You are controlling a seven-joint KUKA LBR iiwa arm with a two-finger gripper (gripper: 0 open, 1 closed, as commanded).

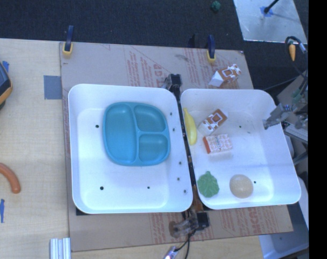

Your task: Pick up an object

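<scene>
Camera view: two white bins sit side by side on cardboard. Left bin (82, 161) holds a blue divided plate (136, 134). Right bin (271, 161) holds a banana (190, 127) along its left wall, a small carton (214, 120) and a red-and-white packet (217, 143) near its middle, a green leafy piece (208, 184) and a pale round bun (241, 186) at its near edge. The gripper (272, 120) reaches in over the right bin's right rim, apart from every object; whether it is open or closed cannot be told. Another carton (226, 76) lies on the cardboard beyond the bin, and a sausage (8, 177) lies on the bench far left.
</scene>
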